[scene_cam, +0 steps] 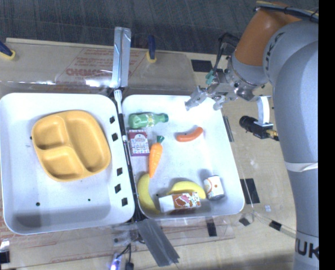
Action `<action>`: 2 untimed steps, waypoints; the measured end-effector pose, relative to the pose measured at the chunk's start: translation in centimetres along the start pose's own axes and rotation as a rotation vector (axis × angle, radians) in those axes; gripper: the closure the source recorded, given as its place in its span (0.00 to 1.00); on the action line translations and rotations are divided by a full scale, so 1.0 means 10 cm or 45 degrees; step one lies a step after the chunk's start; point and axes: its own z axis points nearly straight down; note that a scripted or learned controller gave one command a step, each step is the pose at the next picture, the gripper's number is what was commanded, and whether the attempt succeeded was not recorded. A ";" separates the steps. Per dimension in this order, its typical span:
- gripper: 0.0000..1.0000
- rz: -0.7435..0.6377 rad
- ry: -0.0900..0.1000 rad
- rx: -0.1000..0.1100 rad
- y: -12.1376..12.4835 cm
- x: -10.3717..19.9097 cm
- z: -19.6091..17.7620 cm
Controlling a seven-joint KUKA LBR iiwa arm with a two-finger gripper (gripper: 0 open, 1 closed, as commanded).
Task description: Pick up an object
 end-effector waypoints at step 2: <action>1.00 -0.128 0.000 -0.001 -0.25 0.07 0.97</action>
